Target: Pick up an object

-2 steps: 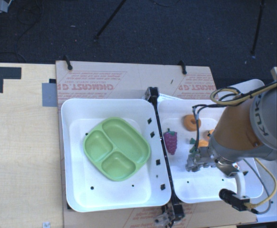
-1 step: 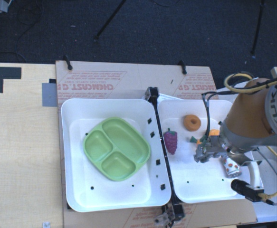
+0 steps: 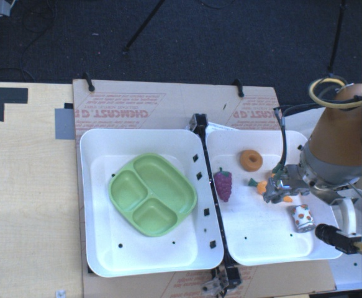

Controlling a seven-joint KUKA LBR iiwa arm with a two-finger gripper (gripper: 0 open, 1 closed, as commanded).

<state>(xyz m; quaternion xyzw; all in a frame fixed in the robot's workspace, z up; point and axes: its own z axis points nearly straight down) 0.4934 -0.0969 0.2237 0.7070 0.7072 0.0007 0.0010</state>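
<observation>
Behind the bench you see a dark carpet floor with some cables and thin black stands, and on the left a light wooden surface (image 3: 25,191) with a few dark and grey squares on it. On the bench lies a brown cardboard sheet (image 3: 168,107) with red print, and on it two shallow white bins stand side by side, touching along a black divider. You find in the left bin (image 3: 97,241) one green plate (image 3: 153,194) with three compartments, lying flat and turned at an angle. You find in the right bin (image 3: 255,247) several small things: a purple bunch of grapes (image 3: 223,185) just beside the divider, an orange-brown ring like a doughnut (image 3: 251,160) further back, a small orange carrot (image 3: 261,187) with a green top near the middle, and a small white can (image 3: 303,218) with red spots lying on its side toward the right. The arm (image 3: 336,141) comes in from the right, with its orange band low over the right bin. The gripper (image 3: 279,190) is down at the bin floor, just beside the carrot, and some orange colour shows around its metal parts. I cannot tell whether its jaws are released or clenched, and I cannot tell whether anything is between them. The can lies near the gripper but apart from it.
</observation>
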